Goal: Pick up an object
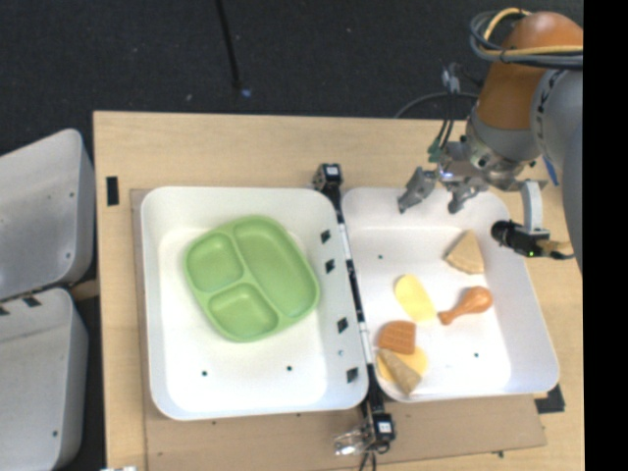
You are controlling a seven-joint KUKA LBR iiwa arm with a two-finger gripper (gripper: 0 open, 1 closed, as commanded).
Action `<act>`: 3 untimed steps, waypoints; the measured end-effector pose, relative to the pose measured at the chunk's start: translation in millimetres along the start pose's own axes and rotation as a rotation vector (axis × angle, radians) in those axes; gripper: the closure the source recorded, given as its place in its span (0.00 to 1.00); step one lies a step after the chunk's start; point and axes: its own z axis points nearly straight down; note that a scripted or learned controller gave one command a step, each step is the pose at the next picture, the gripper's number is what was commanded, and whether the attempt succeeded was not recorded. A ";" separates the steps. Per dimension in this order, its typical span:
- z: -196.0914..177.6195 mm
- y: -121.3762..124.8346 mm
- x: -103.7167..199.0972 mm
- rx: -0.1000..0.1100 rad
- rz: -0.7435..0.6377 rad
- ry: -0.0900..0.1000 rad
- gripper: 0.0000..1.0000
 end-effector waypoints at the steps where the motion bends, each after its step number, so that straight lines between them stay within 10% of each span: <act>1: 46.7 2.5 -4.0 0.004 -0.001 -0.003 0.00; 2: 102.9 1.4 -5.1 0.004 0.000 -0.003 0.00; 3: 91.8 2.7 -5.7 0.002 -0.002 -0.003 1.00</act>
